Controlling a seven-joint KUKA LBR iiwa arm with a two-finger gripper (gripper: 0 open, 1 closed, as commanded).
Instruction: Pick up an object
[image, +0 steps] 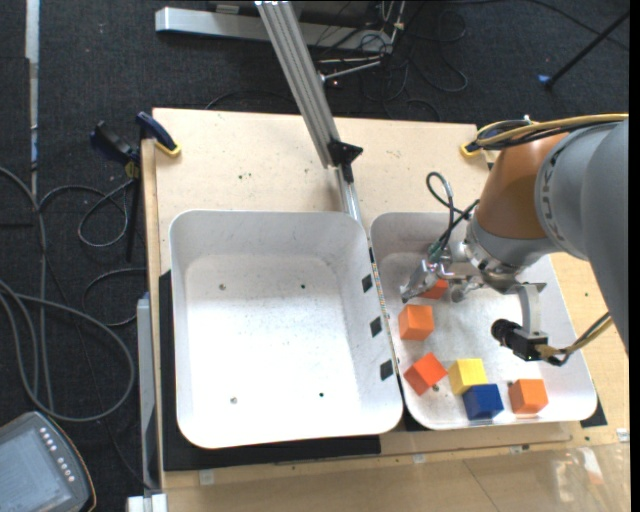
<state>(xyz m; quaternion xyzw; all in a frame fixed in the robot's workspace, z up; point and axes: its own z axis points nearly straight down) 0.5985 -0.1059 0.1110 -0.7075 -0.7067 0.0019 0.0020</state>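
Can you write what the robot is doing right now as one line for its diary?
gripper: low in right white bin | at small orange-red block | hold: unclear | orange cube just below

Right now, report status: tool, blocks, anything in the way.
Tool low in right bin, over a small orange-red piece; grip unconfirmed. Orange block just below it. Four more blocks along the near wall, none lifted.

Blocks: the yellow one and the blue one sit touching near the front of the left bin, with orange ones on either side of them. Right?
Wrong bin. The camera view shows the yellow block and the blue block touching near the front of the right bin, with orange blocks on either side of them.
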